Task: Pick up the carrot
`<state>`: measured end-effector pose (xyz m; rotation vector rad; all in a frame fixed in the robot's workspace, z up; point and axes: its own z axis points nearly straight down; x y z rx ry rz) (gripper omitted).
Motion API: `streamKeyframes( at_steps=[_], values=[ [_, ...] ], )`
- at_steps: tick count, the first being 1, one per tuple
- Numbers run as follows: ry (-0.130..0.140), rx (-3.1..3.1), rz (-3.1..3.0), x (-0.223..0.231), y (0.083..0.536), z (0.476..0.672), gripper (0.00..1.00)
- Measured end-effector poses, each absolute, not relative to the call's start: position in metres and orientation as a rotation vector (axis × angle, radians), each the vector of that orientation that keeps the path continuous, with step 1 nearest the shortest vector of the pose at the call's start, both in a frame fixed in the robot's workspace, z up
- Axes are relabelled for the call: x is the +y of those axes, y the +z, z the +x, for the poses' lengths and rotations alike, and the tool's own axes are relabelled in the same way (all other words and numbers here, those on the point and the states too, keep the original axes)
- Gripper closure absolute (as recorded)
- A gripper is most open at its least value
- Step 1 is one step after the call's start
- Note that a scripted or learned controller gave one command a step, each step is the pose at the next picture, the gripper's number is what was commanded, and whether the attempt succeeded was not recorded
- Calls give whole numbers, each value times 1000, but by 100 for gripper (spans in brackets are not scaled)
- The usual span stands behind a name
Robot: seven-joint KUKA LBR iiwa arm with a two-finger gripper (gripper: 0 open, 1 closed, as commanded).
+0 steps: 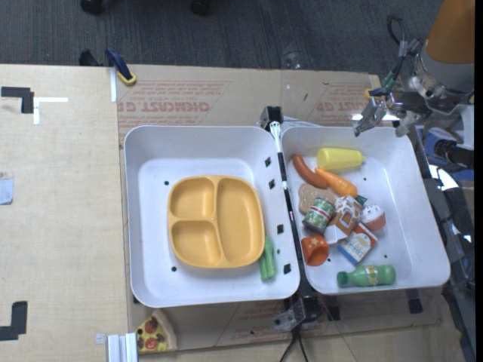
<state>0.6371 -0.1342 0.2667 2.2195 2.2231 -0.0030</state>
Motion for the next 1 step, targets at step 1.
streamKeyframes(
  at_steps=[1],
  values=[
    [-1,2496,1908,-135,126,618,0]
  ],
)
